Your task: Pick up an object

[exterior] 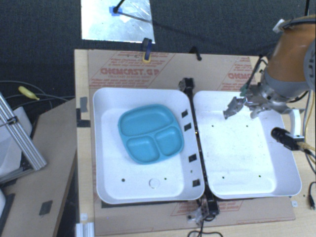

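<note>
A: What is lying in the 2 bins?

B: The left bin (106, 147) is carrying a blue divided plate (150, 133) with 3 compartments, 1 long and 2 smaller. The plate is resting flat, slightly rotated, in the upper middle of that bin, clear of the walls. A small clear ring (154, 183) is lying on the floor of the same bin, below the plate and near the front wall. The right bin (256, 181) is sitting edge to edge with the left one.

A: Where is the arm working?

B: The arm (291, 53), grey with an orange band, is reaching in from the right. Its gripper (243, 108) is hanging over the upper part of the right bin, well apart from the plate.

A: How are the fingers standing?

B: The fingers (231, 110) are standing spread wide, 1 pointing left and 1 nearer the wrist, with nothing between them.

A: What is surrounding the bins?

B: Both bins are sitting on a brown cardboard sheet (128, 68) printed in red, which is covering the surface. A shiny foil sheet (116, 14) is lying above it on dark carpet, and a yellow and blue clip (146, 50) is gripping the cardboard's upper edge.
</note>
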Motion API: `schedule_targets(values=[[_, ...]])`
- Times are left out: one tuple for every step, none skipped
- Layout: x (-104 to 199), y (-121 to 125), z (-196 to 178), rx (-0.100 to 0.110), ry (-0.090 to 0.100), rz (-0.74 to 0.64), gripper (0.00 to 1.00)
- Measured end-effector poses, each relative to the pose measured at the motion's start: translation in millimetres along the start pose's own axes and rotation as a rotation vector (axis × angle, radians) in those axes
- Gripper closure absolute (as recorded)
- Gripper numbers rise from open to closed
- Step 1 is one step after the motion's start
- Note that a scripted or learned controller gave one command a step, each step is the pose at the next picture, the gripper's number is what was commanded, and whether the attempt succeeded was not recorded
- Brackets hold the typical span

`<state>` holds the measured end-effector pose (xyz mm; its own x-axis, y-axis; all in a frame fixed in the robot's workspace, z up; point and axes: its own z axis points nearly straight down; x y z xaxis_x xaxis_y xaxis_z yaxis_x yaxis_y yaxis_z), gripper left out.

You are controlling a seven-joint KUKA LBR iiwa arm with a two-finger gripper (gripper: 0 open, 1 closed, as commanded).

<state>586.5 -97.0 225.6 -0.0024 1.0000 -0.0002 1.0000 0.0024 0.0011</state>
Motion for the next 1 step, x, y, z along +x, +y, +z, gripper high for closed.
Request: schedule_targets(values=[[-55.6,-44.6,143.2,0.013,0.000,0.008,0.00]])
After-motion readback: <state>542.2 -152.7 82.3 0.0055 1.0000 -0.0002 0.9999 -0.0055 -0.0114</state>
